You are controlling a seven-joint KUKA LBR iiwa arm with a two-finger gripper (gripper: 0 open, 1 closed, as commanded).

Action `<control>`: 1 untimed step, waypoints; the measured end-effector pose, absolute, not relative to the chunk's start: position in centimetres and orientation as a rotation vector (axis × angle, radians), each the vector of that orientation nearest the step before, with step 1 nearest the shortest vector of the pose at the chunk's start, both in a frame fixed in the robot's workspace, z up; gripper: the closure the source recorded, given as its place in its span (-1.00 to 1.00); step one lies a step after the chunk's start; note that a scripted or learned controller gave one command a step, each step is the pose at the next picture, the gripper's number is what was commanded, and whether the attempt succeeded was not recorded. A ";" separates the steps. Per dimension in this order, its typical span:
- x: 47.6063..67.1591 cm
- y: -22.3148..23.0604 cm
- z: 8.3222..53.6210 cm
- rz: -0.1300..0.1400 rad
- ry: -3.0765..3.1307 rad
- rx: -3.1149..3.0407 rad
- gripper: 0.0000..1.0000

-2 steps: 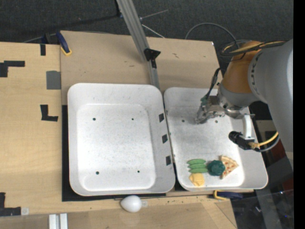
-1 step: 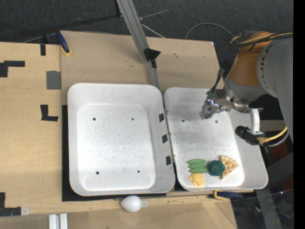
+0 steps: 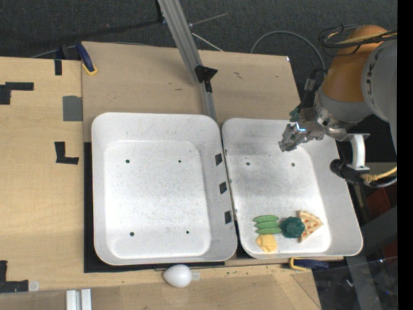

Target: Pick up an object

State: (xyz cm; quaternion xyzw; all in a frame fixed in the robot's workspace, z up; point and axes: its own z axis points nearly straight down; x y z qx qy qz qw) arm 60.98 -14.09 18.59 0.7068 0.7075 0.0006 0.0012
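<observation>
Bench (image 3: 148, 82): light brown board top, scuffed, some dark marks. Left of it, a paler wood panel (image 3: 35, 173) carrying black tape pieces (image 3: 61, 152) and one grey patch (image 3: 72, 108). Blue clamp (image 3: 86, 58) with yellow tip at bench's far-left corner. Grey metal rail (image 3: 184, 41) crosses bench's far edge at a slant. Beyond bench: dark carpet floor (image 3: 258, 5), thin cable (image 3: 277, 39) looping on it. Lighting even, no hard shadows.

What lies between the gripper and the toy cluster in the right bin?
Bare bin floor: in the camera view, nothing sits between the gripper and the toys at the right bin's near edge.
</observation>
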 end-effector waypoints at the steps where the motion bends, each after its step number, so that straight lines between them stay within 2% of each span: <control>1: 61.4 -14.6 24.8 0.004 2.219 2.217 1.00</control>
